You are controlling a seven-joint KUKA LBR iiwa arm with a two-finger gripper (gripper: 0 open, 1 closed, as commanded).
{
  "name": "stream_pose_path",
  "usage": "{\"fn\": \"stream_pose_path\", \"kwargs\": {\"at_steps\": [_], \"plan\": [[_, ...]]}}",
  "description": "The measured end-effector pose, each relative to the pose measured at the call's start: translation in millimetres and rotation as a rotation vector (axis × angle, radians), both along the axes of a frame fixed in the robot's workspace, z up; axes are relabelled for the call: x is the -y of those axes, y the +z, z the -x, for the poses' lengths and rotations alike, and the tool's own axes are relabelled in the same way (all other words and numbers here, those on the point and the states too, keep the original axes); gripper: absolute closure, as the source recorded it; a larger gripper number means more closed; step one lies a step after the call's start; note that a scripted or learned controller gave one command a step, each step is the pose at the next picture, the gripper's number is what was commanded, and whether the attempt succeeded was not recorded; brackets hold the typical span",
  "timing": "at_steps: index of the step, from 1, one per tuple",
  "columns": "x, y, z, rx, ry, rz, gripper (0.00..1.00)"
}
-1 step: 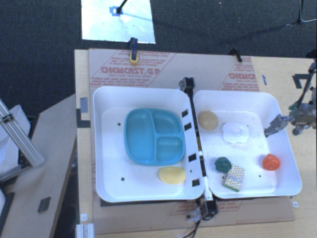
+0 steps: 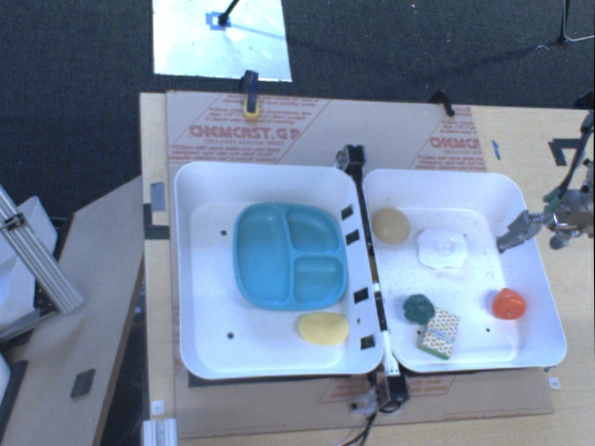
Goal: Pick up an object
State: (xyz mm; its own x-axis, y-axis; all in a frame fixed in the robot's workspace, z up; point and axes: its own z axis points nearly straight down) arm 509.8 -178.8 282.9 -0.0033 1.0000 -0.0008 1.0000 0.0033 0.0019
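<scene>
The end effector [image 2: 517, 232] hangs over the right bin's [image 2: 535, 282] right rim, and I cannot tell its opening. An orange ball [image 2: 508, 304] lies just below it, near the table's right edge; descend squarely onto it.

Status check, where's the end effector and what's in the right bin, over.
End effector over right bin's right edge, nothing seen between its fingers. Nearest: white piece, orange object. Nothing blocking either.

Bright even light, cool blue cast, faint shadows, slightly soft
</scene>
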Motion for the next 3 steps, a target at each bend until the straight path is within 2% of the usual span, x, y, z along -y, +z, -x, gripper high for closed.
{"fn": "stream_pose_path", "kwargs": {"at_steps": [1,2,3], "plan": [[-4,-47,7,-0.002,-0.002,-0.001,0.00],[3,-97,-1,-0.003,-0.002,-0.001,0.00],[-6,-153,-6,-0.003,-0.002,-0.002,0.00]]}}
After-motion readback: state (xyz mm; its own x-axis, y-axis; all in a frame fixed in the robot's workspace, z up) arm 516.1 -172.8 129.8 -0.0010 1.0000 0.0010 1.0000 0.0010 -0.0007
